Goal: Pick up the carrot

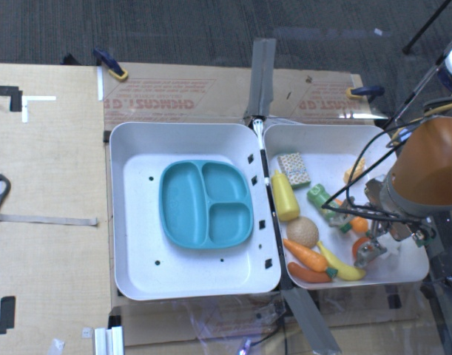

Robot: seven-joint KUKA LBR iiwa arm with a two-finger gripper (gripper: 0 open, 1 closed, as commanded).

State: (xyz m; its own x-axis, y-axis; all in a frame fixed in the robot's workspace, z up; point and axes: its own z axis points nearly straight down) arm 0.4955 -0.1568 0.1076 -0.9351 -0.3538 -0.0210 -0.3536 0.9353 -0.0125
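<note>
Arm over the right bin, carrot lying free.

A teal plate (207,203) sits in the left bin (129,220). In the right bin (322,143), the carrot (305,255) lies near the front, between a brown ball (302,232) and a red sausage (308,274), beside a banana (339,265). The gripper (370,251) hovers right of it; whether it grips anything, I cannot tell.

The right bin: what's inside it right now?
In the right bin: a carrot, a banana, a yellow bottle, a tan ball, a sponge and a green piece. The arm covers the bin's right side.
</note>
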